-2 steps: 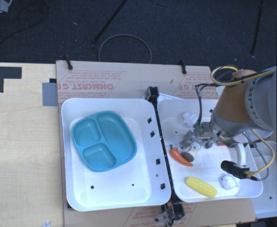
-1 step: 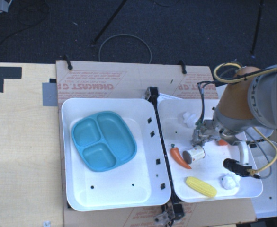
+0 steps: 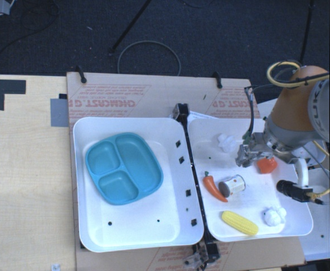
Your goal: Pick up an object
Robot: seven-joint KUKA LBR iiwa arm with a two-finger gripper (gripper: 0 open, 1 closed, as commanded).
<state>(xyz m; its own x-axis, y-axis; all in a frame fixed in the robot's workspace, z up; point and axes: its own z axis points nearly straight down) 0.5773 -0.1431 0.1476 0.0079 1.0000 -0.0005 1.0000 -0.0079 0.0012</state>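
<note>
Hovering low in the right bin (image 3: pixel 300 230), the gripper (image 3: pixel 245 158) has nothing visibly between its fingers; their spread unreadable. Orange-red toy (image 3: pixel 266 165) just right of it; silver can (image 3: pixel 232 184) below. Pick not yet done.

My pincer (image 3: pixel 245 158) hangs over the right bin (image 3: pixel 300 222), and the room around it is tight. Just beside it on the right sits an orange-red object (image 3: pixel 266 165); behind it lies a crumpled white piece (image 3: pixel 228 142). In front, the small metal can (image 3: pixel 232 185) and the chili pepper (image 3: pixel 214 187) lie close together, nearly touching, so there is little gap between them. The corn cob (image 3: pixel 240 222) and a white lump (image 3: pixel 273 216) sit near the front wall, with open floor between them and the can. The ridge where the bins meet (image 3: pixel 190 168) bars a low sideways pass. In the left bin (image 3: pixel 125 230), the blue divided plate (image 3: pixel 123 167) takes up the middle; the front strip is open.
</note>
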